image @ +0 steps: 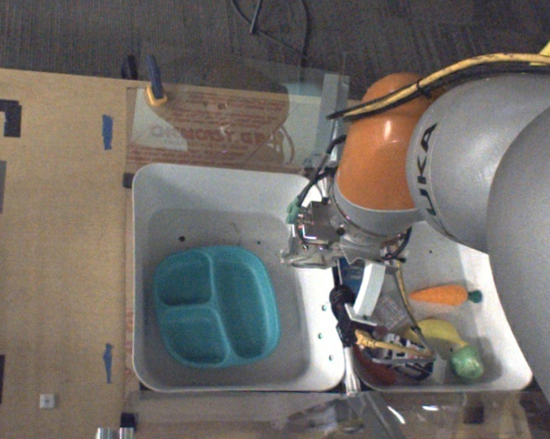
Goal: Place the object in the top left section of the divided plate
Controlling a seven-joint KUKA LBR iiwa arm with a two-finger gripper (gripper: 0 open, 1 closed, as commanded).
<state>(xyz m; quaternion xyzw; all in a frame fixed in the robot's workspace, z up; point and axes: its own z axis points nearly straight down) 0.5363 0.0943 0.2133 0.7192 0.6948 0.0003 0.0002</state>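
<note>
A teal divided plate (214, 305) with three sections lies in the left white bin (147, 242), and nothing rests on it. My gripper (370, 316) hangs below the orange wrist band, over the left edge of the right bin (509, 345), just right of the wall between the two bins. The arm's bulk hides its tip. In the right bin lie an orange carrot (443, 294), a yellow banana (441, 334), a green fruit (467, 365) and a dark red item (393, 365) partly hidden under the gripper.
The grey arm covers the upper right of the view and most of the right bin. A clear plastic sheet with a brown label (215, 130) lies behind the left bin. Brown cardboard (48, 245) spreads to the left.
</note>
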